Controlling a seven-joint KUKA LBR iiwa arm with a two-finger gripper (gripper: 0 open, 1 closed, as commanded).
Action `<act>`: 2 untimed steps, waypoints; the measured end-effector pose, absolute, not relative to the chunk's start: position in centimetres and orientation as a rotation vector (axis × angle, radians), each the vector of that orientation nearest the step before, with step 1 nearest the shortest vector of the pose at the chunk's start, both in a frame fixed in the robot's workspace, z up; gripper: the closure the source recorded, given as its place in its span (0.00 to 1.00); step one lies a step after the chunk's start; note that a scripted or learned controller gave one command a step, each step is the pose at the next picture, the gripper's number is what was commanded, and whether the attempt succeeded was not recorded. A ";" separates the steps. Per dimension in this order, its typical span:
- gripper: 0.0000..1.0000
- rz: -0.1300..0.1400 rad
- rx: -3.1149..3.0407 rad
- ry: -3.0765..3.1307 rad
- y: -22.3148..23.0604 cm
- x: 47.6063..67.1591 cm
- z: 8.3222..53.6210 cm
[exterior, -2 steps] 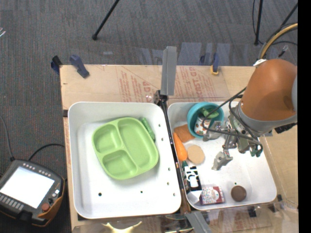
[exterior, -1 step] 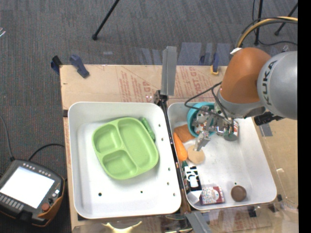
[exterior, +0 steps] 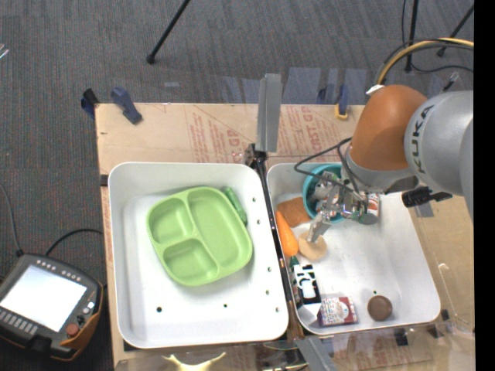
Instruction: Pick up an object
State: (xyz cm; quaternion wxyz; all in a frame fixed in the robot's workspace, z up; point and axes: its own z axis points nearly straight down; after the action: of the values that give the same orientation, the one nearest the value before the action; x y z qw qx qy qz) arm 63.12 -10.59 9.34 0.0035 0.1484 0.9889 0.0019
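My gripper (exterior: pixel 321 226) hangs low over the left part of the right bin (exterior: pixel 410 246). It is right above a flat beige disc (exterior: pixel 312 249) and may be touching its top. An orange carrot-shaped piece (exterior: pixel 287 236) lies just left of the disc, and a brown bread-like piece (exterior: pixel 293 209) is behind it. A teal bowl (exterior: pixel 315 185) sits partly hidden behind the wrist. A small can (exterior: pixel 372 207) lies right beside the gripper body.
The left bin (exterior: pixel 131 207) holds a green divided plate (exterior: pixel 200 235). Along the right bin's front lie a black-and-white item (exterior: pixel 307 283), a red-and-white packet (exterior: pixel 337 310) and a brown ball (exterior: pixel 379 308). A tablet (exterior: pixel 42 304) sits at the lower left.
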 end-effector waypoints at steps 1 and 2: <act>0.00 0.004 0.427 3.101 -11.2 62.6 9.4; 0.00 0.003 0.678 3.059 -11.0 63.0 9.3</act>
State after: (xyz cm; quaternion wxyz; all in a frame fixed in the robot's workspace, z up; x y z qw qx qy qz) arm 62.97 -11.03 9.30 0.0044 0.2164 0.9763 0.0009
